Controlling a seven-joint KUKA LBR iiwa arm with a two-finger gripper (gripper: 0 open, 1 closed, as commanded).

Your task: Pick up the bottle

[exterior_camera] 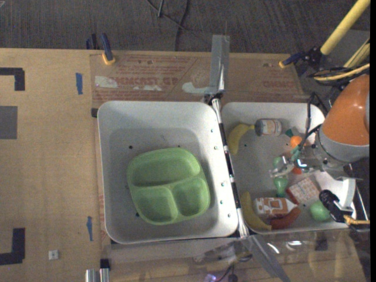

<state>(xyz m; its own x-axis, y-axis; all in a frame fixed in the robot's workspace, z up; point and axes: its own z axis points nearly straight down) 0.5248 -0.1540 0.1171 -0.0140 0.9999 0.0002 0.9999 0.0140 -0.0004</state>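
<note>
Reaching the bottle (pixel 268 127) requires shifting the tool (pixel 286 164) toward the far wall; jaw state indeterminate.

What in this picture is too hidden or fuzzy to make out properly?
- End effector: small and glary in the camera view, so its grip state is unclear.
- Bottle: lying near the right bin's far wall; its label is too small to read.
- Small green items at the right bin's near corner: too blurred to identify.
- Arm: cut off by the right edge.
</note>
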